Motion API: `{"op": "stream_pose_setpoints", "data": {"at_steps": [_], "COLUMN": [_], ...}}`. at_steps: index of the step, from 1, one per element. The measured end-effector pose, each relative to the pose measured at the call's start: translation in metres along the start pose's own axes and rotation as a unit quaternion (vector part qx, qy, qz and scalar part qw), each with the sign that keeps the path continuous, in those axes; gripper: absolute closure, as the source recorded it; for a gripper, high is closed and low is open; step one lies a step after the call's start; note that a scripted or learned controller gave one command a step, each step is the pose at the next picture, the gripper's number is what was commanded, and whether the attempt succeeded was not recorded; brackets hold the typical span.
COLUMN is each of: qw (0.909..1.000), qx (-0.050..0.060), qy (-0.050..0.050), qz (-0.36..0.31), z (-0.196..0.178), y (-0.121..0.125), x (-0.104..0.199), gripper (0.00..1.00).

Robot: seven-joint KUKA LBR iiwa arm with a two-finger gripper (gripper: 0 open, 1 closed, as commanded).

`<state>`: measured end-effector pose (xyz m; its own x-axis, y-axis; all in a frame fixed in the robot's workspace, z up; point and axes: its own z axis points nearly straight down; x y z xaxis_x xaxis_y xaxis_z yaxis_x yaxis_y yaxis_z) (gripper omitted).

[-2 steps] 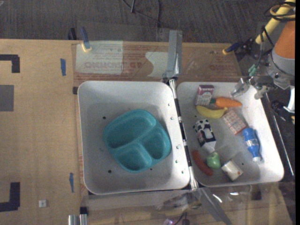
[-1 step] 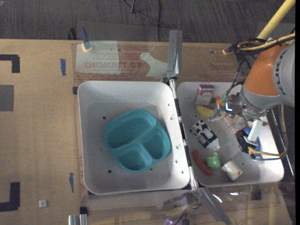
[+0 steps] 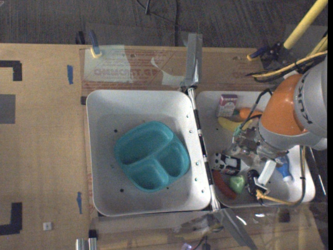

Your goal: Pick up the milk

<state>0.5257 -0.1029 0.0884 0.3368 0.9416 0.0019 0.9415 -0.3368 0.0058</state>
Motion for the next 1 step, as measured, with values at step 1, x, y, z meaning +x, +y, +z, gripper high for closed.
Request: {"op": "stream_pose_setpoints", "data": {"at_steps": [1], "qw": [0.9998], "qx": [0.002], "qy": [-0.002], "qz": [0.019], "z": [-0.2356], "y": [0.0691], "x": [-0.0198], "gripper": [0.0]}}
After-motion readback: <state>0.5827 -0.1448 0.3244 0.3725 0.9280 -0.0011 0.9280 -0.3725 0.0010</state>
